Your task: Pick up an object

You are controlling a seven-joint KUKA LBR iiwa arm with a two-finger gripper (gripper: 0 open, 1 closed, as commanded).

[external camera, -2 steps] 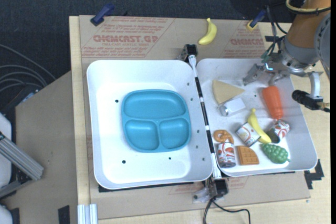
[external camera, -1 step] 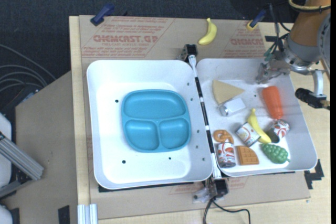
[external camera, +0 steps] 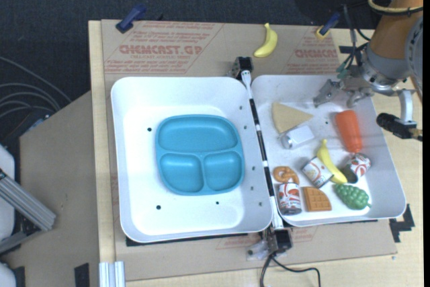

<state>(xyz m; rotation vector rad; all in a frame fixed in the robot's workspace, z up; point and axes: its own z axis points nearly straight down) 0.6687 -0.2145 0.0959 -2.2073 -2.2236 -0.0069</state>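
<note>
My gripper (external camera: 340,95) hovers over the far part of the right bin (external camera: 393,175), its two fingers spread open with nothing between them. Just below it lie an orange carrot (external camera: 349,130) and a pale cheese wedge (external camera: 290,116). Nearer the front sit a small banana (external camera: 332,162), a tin (external camera: 315,173), a second tin (external camera: 289,197), a pretzel (external camera: 285,175), a waffle (external camera: 316,199), a green bunch (external camera: 353,195), a small can (external camera: 359,165) and a grey-white piece (external camera: 297,137).
The left bin (external camera: 134,104) holds a blue divided plate (external camera: 199,152). A yellow banana (external camera: 266,42) lies on the bench behind the bins. The arm's orange band (external camera: 396,23) rises at the right edge. A blue clip (external camera: 130,19) sits at the bench's far left corner.
</note>
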